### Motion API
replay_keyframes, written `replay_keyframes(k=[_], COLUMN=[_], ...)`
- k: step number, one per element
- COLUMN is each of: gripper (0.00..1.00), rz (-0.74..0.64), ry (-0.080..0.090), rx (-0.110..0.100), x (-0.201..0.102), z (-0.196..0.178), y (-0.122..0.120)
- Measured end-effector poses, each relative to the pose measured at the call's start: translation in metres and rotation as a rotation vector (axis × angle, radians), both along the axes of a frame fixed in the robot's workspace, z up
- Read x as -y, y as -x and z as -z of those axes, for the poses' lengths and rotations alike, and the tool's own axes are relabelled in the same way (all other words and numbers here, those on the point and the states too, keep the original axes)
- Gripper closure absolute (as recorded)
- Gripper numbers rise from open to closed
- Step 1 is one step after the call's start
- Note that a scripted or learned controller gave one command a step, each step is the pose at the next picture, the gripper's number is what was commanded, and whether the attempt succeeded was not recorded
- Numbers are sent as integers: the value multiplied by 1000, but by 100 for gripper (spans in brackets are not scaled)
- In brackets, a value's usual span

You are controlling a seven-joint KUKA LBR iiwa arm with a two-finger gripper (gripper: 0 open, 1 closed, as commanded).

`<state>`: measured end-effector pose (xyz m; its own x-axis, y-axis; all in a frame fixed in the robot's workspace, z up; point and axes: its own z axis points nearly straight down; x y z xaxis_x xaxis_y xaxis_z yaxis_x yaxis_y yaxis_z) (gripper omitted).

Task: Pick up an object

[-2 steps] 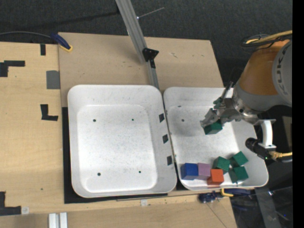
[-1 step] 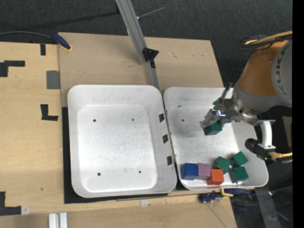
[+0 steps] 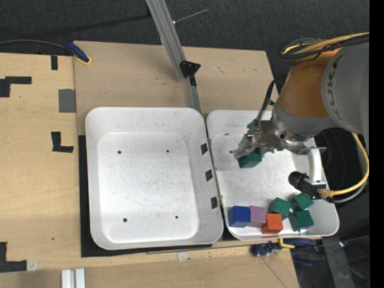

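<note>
My gripper (image 3: 248, 153) hangs over the upper middle of the right bin (image 3: 223, 123), reaching in from the grey and orange arm (image 3: 312, 95) on the right. A small green block (image 3: 251, 159) sits between its fingertips, and the fingers are shut on it. Along the bin's front edge lie a blue block (image 3: 240, 215), a purple block (image 3: 258, 214) and an orange block (image 3: 274, 222). Three more green blocks (image 3: 302, 219) cluster in the front right corner.
The left bin (image 3: 91, 128) stands beside the right one, their rims touching in the middle. A slanted metal pole (image 3: 168, 35) runs down to the bins' shared back edge. A black fitting with a yellow cable (image 3: 303, 185) hangs near the right bin's right side.
</note>
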<state>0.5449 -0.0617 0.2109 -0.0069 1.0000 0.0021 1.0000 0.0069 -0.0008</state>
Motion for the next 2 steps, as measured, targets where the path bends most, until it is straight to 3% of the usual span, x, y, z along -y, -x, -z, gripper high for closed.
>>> replay_keyframes(k=[2], gripper=[100], rz=[0], ry=[0], rx=[-1], x=[-100], z=[-19], y=[10])
